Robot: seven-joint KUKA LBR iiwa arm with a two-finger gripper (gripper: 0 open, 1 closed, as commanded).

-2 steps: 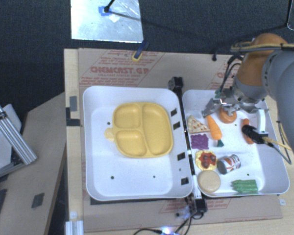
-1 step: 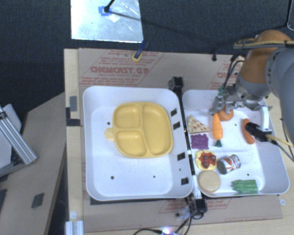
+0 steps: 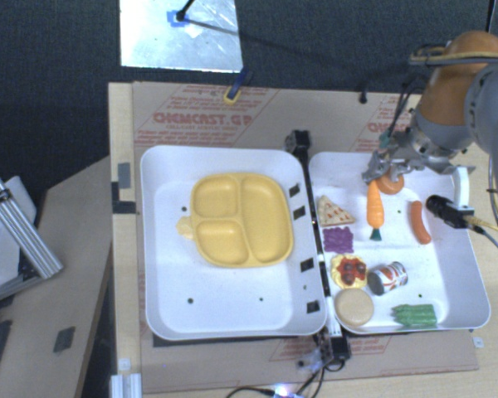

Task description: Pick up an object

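Gripper (image 3: 388, 171) poised over orange plastic toy carrot (image 3: 375, 209) in right white bin (image 3: 465, 280); finger state indeterminate. Carrot probably light, rigid, slippery; grasp mid-body.

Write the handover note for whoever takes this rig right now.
Gripper: low over the far end of the right bin, right above the carrot top; finger state unreadable, nothing visibly held.
Right bin: carrot, sausage, pizza slice, grapes, can, green beans.
Left bin: yellow divided plate.
Done: nothing lifted.
Left: grasp one object, likely the carrot, and raise it.
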